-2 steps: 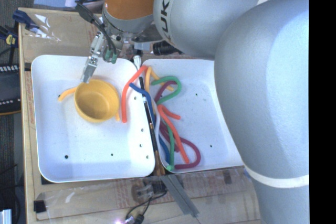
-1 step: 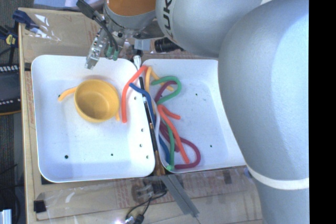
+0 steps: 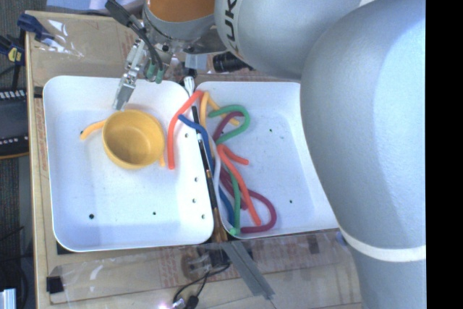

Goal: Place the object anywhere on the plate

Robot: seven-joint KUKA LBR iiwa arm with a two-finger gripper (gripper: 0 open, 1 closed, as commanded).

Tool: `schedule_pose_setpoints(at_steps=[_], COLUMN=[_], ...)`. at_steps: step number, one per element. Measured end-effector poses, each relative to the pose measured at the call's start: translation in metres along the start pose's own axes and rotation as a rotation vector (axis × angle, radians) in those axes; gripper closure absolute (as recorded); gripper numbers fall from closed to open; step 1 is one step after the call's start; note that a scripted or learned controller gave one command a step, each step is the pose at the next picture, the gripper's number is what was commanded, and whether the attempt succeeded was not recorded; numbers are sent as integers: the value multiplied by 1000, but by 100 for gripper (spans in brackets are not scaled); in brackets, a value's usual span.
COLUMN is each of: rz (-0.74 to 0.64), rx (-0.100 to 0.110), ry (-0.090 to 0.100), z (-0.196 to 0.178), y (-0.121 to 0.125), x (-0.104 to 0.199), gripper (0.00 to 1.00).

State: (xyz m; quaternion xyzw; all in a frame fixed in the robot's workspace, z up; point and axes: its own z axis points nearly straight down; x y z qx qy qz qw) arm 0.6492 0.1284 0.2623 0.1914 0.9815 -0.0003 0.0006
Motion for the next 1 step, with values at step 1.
schedule_pose_setpoints(at_steps=[1], rz=[-1], rx=[-1], ry=[-2], z=[-11], y=[0], x=[-1], gripper=[100])
